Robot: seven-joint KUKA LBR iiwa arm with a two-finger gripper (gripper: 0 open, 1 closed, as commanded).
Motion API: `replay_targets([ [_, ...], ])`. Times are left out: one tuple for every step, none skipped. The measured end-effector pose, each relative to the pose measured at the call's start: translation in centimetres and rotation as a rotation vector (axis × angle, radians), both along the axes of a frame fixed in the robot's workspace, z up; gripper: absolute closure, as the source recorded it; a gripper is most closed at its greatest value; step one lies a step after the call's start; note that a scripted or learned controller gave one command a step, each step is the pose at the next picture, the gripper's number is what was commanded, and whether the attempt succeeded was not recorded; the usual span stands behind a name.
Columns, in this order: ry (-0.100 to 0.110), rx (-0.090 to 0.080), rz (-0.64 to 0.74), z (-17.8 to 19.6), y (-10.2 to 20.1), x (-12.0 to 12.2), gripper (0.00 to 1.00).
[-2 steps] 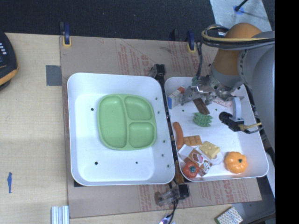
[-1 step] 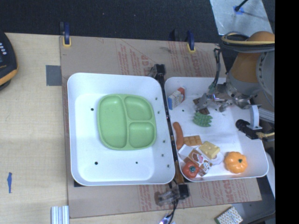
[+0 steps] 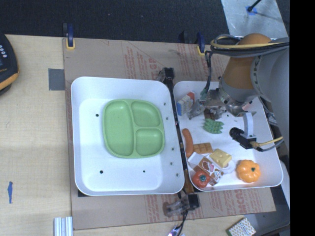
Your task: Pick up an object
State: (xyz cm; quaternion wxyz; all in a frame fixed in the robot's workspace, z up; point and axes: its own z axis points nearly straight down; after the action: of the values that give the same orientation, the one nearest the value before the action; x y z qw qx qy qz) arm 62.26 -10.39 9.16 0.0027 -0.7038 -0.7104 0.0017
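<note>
The setting is a robotics lab test station. A bench (image 3: 34, 146) carries a cardboard sheet (image 3: 128, 53) held by clamps (image 3: 69, 35) at its far edge, with two white bins (image 3: 81, 181) fixed side by side on it. A grey arm (image 3: 268, 77) with cabling reaches over the right bin of toy food (image 3: 247, 171).

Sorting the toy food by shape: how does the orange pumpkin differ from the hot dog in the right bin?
The pumpkin is round and squat; the hot dog is long and thin. The pumpkin is bright orange with a small stem; the hot dog is darker reddish-orange. The pumpkin sits near the bin's near right corner; the hot dog lies along its left wall. Both rest in the right bin, apart from the gripper.
</note>
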Motion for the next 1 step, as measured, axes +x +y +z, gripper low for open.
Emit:
replay_targets([
  [-0.006, -0.003, -0.003, 0.09, -2.18, 3.53, 0.0],
])
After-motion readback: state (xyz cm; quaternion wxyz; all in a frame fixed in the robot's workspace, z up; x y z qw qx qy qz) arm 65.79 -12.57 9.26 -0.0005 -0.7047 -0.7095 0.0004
